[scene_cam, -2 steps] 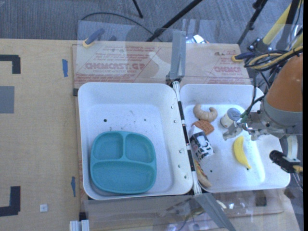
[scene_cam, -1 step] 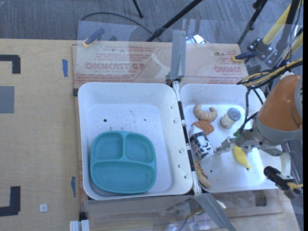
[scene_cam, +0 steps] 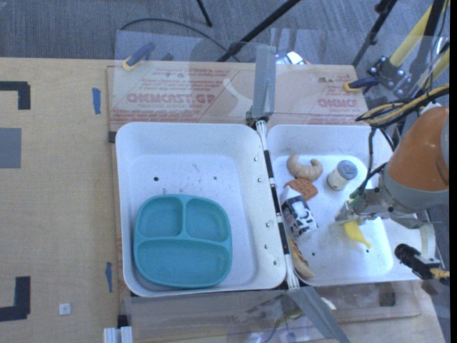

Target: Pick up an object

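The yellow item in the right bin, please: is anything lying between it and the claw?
Nothing visible does. The claw sits low in the right bin, right at the upper end of the yellow item. The black-and-white cup lies off toward the divider, apart from both.

grey carpet (scene_cam: 86,13), wooden bench (scene_cam: 50,191), tripod legs (scene_cam: 285,6)

A robotics lab: tripod legs (scene_cam: 285,6), cabling (scene_cam: 400,106), taped bench (scene_cam: 57,191).
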`<state>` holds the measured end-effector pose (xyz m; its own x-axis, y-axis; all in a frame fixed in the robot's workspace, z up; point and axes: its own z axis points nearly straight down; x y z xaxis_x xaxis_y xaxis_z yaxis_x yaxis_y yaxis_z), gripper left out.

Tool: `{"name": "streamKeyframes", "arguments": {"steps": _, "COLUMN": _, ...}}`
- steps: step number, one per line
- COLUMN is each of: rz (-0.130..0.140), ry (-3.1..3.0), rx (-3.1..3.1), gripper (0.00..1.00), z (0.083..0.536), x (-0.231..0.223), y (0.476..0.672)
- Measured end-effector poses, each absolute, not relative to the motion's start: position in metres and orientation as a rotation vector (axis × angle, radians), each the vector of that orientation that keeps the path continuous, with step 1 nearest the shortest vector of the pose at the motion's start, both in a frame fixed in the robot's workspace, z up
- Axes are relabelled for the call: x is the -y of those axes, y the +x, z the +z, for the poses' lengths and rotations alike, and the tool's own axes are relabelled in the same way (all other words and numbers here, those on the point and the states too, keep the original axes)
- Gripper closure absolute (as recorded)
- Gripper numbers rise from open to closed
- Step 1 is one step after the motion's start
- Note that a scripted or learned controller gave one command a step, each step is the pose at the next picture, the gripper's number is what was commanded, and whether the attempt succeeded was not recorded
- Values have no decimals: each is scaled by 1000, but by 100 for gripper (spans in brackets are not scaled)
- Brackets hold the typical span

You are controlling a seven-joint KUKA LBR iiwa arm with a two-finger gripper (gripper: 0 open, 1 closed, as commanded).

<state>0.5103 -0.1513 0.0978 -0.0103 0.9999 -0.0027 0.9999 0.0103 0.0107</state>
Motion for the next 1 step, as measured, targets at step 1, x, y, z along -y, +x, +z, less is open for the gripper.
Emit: {"name": "streamKeyframes", "arguments": {"steps": 1, "rz": 0, "ry": 2323, "rx": -2114, "gripper": 100, "z": 176, "x": 110, "y": 562}}
